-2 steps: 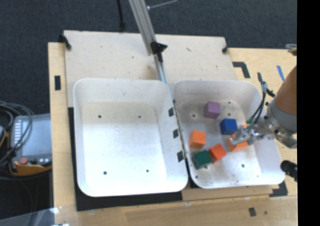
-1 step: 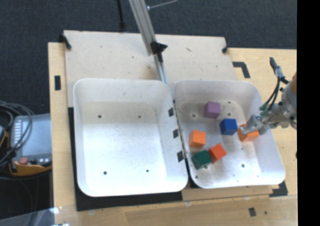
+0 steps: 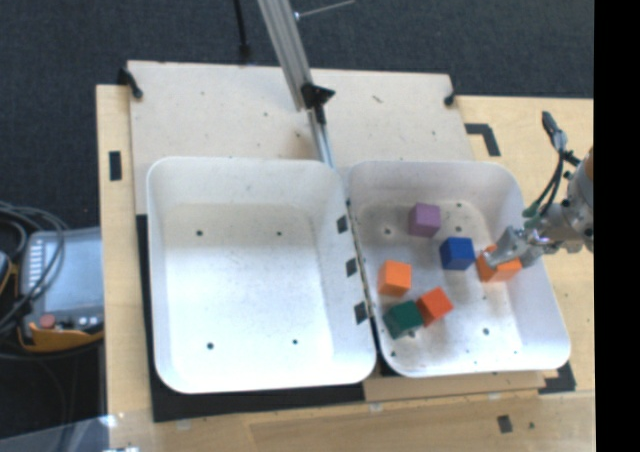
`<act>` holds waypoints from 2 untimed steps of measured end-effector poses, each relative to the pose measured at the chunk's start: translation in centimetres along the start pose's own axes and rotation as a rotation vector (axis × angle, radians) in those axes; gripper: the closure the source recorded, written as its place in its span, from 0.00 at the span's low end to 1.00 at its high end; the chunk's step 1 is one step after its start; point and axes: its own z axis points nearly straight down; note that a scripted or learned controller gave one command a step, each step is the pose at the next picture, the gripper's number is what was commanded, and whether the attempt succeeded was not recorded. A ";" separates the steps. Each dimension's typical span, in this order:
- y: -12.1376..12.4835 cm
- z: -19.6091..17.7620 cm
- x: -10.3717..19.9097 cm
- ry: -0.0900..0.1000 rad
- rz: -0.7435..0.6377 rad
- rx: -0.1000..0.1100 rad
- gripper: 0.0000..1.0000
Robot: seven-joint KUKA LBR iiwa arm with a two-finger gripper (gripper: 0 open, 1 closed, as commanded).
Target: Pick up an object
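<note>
My gripper [image 3: 503, 258] reaches in from the right over the right bin [image 3: 535, 325], near its right wall. An orange block [image 3: 496, 268] sits between its fingertips, and the gripper is shut on it. Further left in the same bin lie a blue block [image 3: 457, 253], a purple block [image 3: 425, 219], a second orange block [image 3: 396, 277], a red-orange block [image 3: 434, 305] and a green block [image 3: 404, 319]. The green and red-orange blocks touch each other.
The left bin [image 3: 170, 270] stands beside the right one, their walls meeting in the middle. A slanted metal pole [image 3: 285, 35] rises from behind the bins. Cables and a grey device [image 3: 55, 280] lie off the bench at the left.
</note>
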 end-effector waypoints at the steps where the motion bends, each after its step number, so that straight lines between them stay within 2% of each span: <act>1: 0.2 0.1 6.2 0.001 -0.001 0.002 1.00; 2: 0.9 1.0 12.2 0.002 -0.001 0.003 1.00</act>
